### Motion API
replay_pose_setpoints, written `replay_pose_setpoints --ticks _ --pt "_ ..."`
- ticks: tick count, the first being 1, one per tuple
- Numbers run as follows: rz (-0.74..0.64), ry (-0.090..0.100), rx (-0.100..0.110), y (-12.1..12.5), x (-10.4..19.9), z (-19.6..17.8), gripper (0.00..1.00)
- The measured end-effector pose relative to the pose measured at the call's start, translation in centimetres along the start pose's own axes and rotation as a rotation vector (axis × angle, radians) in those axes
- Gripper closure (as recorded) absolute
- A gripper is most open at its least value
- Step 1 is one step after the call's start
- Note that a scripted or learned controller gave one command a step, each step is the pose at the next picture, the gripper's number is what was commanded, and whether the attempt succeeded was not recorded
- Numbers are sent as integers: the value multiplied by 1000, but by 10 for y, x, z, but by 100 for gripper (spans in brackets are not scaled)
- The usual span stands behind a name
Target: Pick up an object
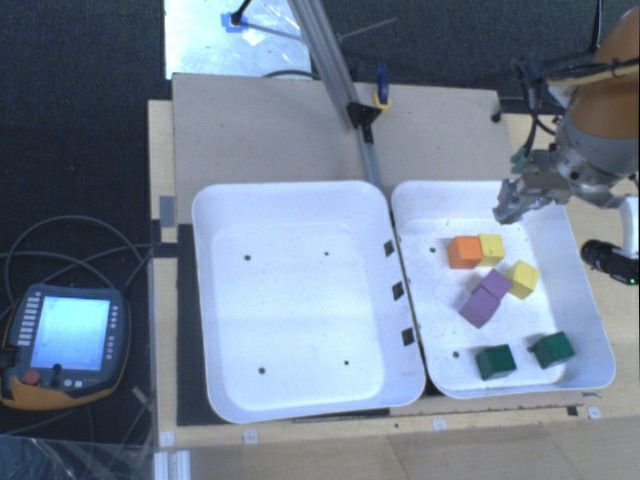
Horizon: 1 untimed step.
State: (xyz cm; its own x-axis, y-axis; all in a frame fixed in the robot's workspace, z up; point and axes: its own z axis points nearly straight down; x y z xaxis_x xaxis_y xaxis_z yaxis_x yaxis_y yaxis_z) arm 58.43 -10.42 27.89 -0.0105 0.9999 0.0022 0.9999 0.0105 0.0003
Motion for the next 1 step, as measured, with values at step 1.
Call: replay_pose_setpoints --ticks 1 --pt "0 0 -1 -17 57 5 100"
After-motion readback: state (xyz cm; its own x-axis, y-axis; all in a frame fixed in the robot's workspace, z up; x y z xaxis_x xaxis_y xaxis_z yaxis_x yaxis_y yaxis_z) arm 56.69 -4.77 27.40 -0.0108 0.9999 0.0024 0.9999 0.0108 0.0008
